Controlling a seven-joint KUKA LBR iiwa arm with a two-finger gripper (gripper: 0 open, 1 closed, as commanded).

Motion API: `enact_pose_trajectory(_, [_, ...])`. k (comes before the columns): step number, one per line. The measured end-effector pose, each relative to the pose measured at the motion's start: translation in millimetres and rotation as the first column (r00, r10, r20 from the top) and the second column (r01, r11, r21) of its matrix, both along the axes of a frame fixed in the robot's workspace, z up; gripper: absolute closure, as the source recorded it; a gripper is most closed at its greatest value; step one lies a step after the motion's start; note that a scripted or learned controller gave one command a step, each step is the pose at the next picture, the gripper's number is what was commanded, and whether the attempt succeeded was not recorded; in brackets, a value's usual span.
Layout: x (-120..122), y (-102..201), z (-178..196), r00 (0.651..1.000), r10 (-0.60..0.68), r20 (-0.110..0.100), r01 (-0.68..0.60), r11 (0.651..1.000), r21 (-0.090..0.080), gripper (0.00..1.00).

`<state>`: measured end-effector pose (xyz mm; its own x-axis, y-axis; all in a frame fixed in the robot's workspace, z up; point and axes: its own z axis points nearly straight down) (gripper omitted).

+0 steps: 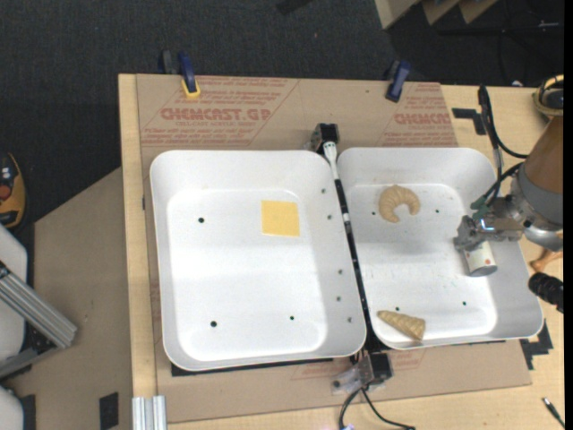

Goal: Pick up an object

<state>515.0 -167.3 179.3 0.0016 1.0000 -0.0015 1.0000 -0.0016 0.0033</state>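
A flat yellow square (280, 219) lies in the left bin (179, 267), a little above its middle. In the right bin (430, 164) a tan croissant-shaped piece (398, 202) rests near the back. A tan cone-shaped piece (402, 323) lies by that bin's front rim. My gripper (479, 253) hangs over the right side of the right bin, to the right of and below the croissant and well apart from it. I see nothing held in it.
The two bins meet along a black seam (347, 240). They sit on a brown board (269, 106) held by blue clamps (187, 72) at the back. Cables (501, 141) run near the arm on the right.
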Motion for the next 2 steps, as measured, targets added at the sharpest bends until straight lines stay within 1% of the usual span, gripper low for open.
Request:
enact_pose_trajectory(1, [-38,5,-33,1.0,0.0,-0.011,0.0,1.0,0.005,1.0])
enact_pose_trajectory(2, [-35,4,-21,1.0,0.0,-0.001,0.0,1.0,0.0,1.0])
